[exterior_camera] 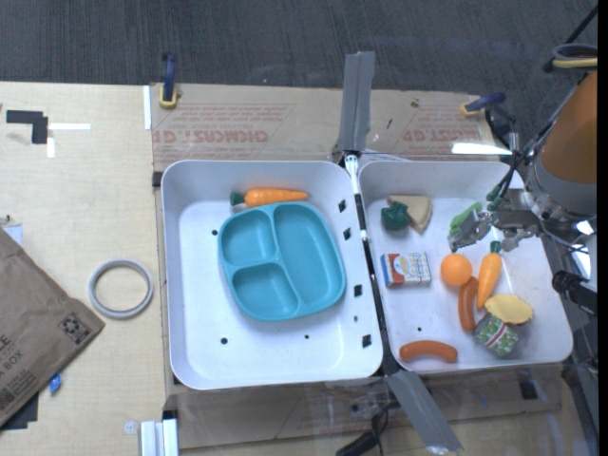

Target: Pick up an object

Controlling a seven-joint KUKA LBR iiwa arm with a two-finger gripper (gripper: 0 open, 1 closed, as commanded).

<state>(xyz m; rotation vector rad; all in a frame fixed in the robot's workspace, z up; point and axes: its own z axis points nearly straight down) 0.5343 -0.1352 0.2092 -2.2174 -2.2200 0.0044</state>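
Right bin (560, 350), your arm's jaws (494, 228) over its 2 o'clock corner, spread not discernible; carrot (488, 275) just below, touching orange (456, 270) and sausage (466, 307), so you risk a crowded grasp nudging neighbours or slipping off.

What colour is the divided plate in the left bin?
Light blue, a teal-ish shade all over. The divided plate shows plainly in the camera view.

2 bins (180, 255), 2 carrots (275, 197), 2 sausages (428, 351)

Glossy blue plastic tray (281, 259), matt cardboard sheet (256, 123).
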